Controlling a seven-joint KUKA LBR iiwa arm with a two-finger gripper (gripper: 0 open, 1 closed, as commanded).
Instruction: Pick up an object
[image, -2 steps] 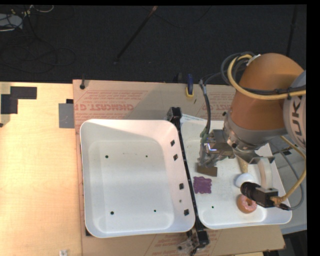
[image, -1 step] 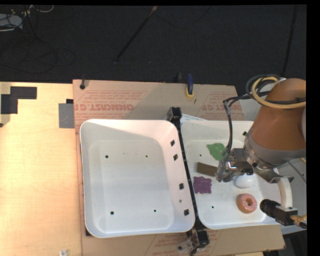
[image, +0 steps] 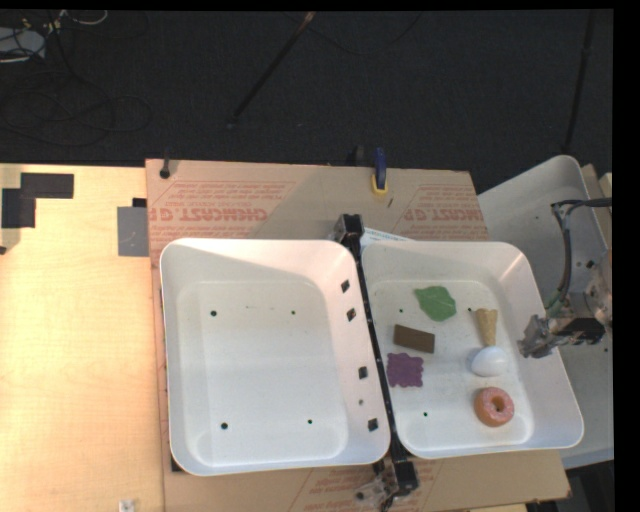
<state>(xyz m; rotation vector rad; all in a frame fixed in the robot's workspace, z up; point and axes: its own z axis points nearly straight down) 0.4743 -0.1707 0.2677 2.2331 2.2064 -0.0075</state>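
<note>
Pink doughnut (image: 493, 406), glazed ring, flat; white egg (image: 489, 361) above.

We see the left shallow white bin (image: 190, 300) wide open. In the right shallow white bin (image: 520, 270), six small items crowd from centre toward 4 o'clock; its 12 o'clock strip and 7 o'clock corner lie bare.

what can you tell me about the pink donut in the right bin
The pink donut is a small ring with a dark hole in its middle and a paler, tan-looking outer edge, likely a toy. It lies flat on the floor of the right bin, near the front right corner. Nothing touches it: the white egg-shaped object sits just behind it with a gap between, and the gripper is farther back at the bin's right wall.
</note>
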